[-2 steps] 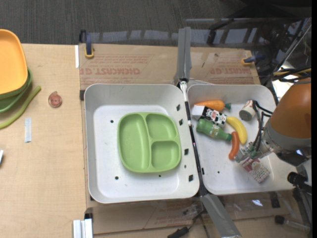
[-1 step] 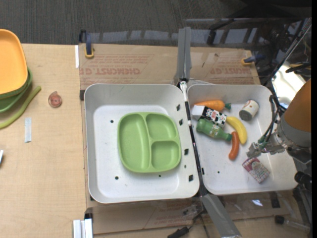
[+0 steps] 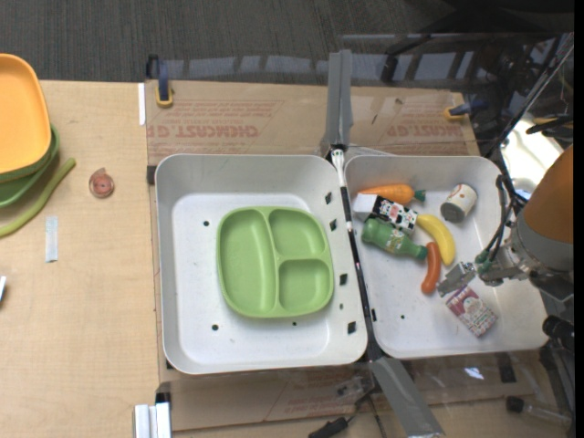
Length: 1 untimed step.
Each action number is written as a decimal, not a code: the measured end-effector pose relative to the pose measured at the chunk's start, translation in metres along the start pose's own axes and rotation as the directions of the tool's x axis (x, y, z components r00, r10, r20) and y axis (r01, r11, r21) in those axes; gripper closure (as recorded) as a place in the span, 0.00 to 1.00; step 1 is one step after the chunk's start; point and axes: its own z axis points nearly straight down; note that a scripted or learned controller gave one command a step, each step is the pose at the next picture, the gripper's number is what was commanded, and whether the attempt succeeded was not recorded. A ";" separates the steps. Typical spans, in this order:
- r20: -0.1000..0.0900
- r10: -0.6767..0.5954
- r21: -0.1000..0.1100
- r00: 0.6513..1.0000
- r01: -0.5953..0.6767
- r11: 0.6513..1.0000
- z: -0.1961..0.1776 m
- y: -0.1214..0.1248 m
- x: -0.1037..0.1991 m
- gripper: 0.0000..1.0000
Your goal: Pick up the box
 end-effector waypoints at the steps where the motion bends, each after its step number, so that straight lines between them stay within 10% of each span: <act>1: -0.007 0.027 -0.007 1.000 -0.028 1.000 0.043 -0.006 -0.052 0.00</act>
